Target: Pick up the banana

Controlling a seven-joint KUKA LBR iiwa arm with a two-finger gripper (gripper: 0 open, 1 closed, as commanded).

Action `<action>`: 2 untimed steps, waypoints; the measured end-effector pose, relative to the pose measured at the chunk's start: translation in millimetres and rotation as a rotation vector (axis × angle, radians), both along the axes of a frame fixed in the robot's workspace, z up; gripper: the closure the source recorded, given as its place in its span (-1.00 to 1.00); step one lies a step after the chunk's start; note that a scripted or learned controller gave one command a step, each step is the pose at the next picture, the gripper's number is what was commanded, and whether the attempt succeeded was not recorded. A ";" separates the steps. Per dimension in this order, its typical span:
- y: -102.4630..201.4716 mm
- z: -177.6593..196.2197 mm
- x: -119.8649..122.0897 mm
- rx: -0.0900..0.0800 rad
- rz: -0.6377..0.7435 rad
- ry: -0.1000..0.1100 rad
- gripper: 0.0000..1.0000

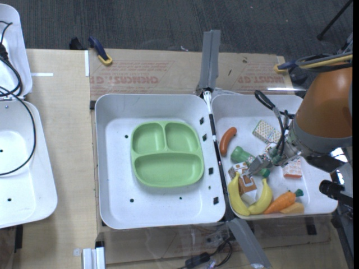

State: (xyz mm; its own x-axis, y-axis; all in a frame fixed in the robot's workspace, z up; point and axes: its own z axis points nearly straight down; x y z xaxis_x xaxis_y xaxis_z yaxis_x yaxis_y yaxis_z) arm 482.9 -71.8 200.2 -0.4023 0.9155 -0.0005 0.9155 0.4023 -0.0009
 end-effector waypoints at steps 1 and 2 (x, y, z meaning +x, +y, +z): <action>-51.8 -90.9 1.3 0.004 -0.030 -0.017 -1.00; -107.8 50.4 0.8 -0.001 -0.163 -0.001 -1.00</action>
